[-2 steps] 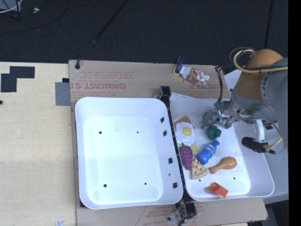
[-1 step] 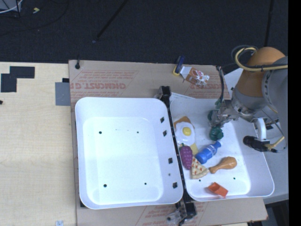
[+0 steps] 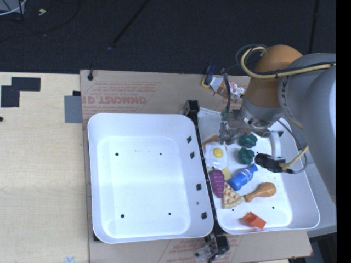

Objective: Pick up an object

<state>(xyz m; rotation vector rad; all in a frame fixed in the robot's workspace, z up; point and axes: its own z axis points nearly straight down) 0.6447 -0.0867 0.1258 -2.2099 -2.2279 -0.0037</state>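
My gripper (image 3: 226,134) reaches down into the back of the right bin (image 3: 296,212), just above a white fried-egg toy (image 3: 218,154). Two dark green toys (image 3: 247,141) lie right of the gripper, one behind the other. Nearer the front are a purple eggplant-like toy (image 3: 217,181), a blue bottle (image 3: 243,177), a pizza slice (image 3: 231,198), a brown drumstick (image 3: 261,191) and an orange-red block (image 3: 253,220). I see nothing between the fingers.
The left bin (image 3: 93,147) stands beside the right one, with a black divider (image 3: 201,163) between them. Both rest on a cardboard sheet (image 3: 131,92). The arm's grey body (image 3: 312,103) overhangs the right bin's far right side.
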